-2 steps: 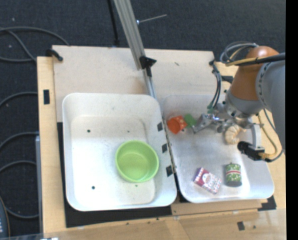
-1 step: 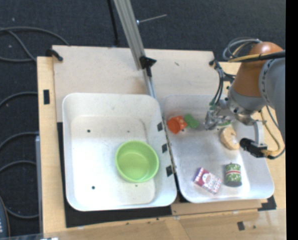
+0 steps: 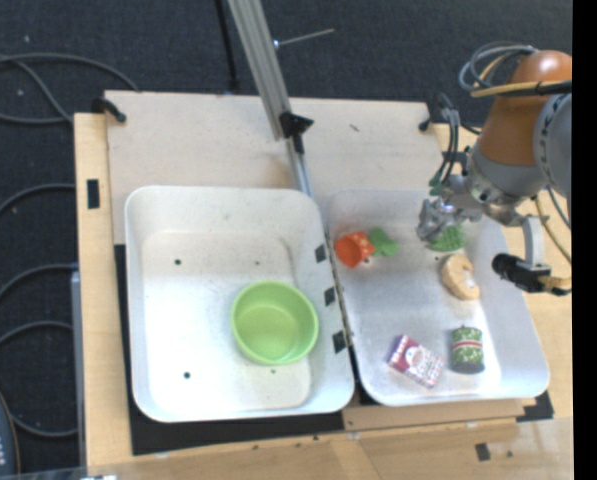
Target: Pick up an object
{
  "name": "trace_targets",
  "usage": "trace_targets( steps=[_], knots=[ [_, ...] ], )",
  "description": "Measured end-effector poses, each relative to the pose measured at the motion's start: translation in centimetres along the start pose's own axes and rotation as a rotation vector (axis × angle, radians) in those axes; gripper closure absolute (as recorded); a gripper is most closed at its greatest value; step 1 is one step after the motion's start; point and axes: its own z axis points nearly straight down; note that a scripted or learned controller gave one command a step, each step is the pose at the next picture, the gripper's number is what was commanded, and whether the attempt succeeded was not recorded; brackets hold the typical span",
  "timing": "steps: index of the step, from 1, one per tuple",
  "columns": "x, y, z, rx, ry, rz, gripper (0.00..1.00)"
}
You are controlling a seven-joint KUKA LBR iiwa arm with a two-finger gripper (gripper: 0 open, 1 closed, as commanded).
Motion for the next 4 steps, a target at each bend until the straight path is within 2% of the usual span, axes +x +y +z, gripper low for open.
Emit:
trace_targets(
  steps=[1, 2, 4],
  knots=[
    [0.3, 0.0, -6.4, -0.001, -0.001, -0.001, 1.00],
    [0.2, 0.2, -11.3, 0.000, -0.001, -0.002, 1.00],
    [9.7, -0.5, -8.9, 0.007, 0.000, -0.001, 1.00]
  ],
)
